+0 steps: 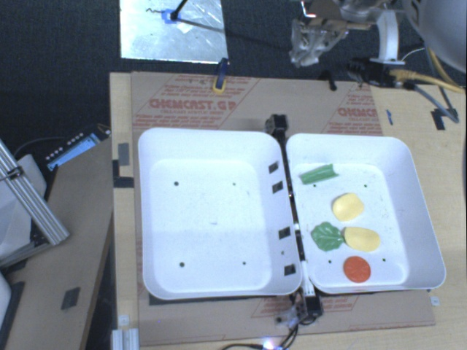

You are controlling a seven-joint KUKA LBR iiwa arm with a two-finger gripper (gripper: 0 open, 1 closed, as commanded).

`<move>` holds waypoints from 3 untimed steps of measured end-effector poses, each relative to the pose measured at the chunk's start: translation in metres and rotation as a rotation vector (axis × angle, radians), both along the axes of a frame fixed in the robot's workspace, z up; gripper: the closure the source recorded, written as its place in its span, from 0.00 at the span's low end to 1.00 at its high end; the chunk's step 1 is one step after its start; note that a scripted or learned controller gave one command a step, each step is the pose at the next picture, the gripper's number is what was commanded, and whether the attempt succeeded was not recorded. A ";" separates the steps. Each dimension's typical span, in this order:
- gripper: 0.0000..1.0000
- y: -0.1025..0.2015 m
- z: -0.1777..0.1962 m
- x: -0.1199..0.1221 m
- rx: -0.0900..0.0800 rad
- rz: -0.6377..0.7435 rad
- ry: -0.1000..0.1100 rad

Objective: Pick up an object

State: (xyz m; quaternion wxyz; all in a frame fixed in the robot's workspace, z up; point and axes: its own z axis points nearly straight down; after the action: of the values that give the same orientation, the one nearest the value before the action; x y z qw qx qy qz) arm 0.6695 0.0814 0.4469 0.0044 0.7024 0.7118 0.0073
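Brown cardboard-topped bench [197, 100], two white bins side by side. Left bin [208, 214] bare. Right bin [398, 195]: five items, namely one green strip [318, 173], two yellow lumps [348, 207] [361, 238], one green leaf [327, 236], one red disc [357, 269]. Gripper [308, 47] above the bench's far edge, well apart from them; jaw state impossible to tell.

Below me, a brown cardboard sheet [197, 102] printed in red covers the desk [73, 217]; a shiny metal plate [157, 28] lies beyond, aluminium rails [25, 203] left.
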 end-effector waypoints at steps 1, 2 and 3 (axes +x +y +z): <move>1.00 0.044 0.044 -0.001 -0.002 -0.005 0.009; 1.00 0.097 0.092 -0.002 -0.001 -0.004 0.009; 1.00 0.135 0.088 -0.037 -0.002 -0.004 0.016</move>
State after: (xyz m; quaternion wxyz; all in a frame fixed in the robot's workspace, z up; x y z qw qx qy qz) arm 0.6325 0.2168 0.5352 -0.0008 0.7040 0.7102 0.0009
